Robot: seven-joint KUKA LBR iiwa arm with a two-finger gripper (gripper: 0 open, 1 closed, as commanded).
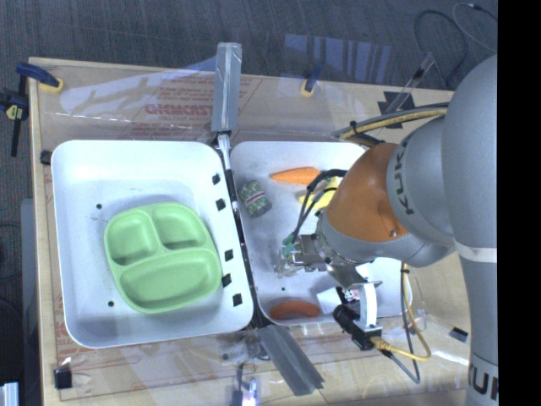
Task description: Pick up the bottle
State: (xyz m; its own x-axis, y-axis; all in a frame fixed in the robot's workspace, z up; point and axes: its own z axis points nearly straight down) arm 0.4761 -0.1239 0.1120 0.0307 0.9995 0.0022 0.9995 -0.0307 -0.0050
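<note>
Counting, we see two bins (68, 163), one green tray (162, 256), one carrot (294, 175), one sausage (294, 309), one bottle (254, 198) lying upper-left in the right bin; pincer (292, 259) state we cannot tell.

- The left bin (76, 176) has bare floor along its top and left edges; the green tray (163, 258) takes up the middle.
- In the right bin (254, 155), the big grey arm (423, 201) covers the right half.
- The small bottle (254, 198) near the middle wall has open room all around it.
- The carrot (294, 175) lies by the top wall, the sausage (294, 309) by the bottom wall.
</note>
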